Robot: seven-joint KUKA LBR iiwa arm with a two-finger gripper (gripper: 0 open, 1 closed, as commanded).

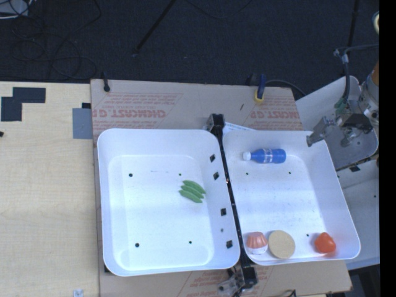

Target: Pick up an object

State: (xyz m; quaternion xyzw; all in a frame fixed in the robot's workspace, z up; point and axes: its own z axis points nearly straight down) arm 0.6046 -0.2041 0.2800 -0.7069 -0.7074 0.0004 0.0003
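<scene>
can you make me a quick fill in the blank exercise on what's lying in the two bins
1. The green object lies in the ____ bin.
2. The blue bottle lies on its ____ near the right bin's far edge.
3. Along the right bin's near edge, the tan disc lies between the pink-and-white object and the ____ object.
4. The gripper is beyond the right bin's far ____ corner.

Missing words: left; side; orange; right

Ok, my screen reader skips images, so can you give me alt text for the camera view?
Two white bins sit side by side: the left bin holds a green pod, the right bin a blue bottle, a pink-and-white ball, a tan disc and an orange ball. The gripper hovers beyond the right bin's far corner.
</scene>
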